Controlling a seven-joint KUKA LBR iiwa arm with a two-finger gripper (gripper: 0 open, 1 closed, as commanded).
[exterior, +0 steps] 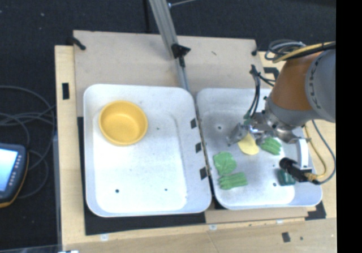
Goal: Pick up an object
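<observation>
Pale yellow piece lies in the right bin, in the middle right of the frame, directly under the wrist of the arm, which reaches in from the right edge. The arm's fingers hang just above and to the left of that piece, one grey metal tip angling down towards the bin floor. How wide they stand, and whether they have hold of anything, cannot be told from this slant, since the wrist hides where they meet the piece. A small green piece sits just to the right of the yellow one, touching it or nearly so. Two more green pieces lie lower left in the same bin: a rounded one, and just below it a ribbed one. A darker green thing rests near the bin's lower right corner. The left bin holds a yellow bowl, upright, in its upper left part. Both bins sit side by side on the pale desk. A grey metal pole slants from the top of the frame down to the gap between the bins.
</observation>
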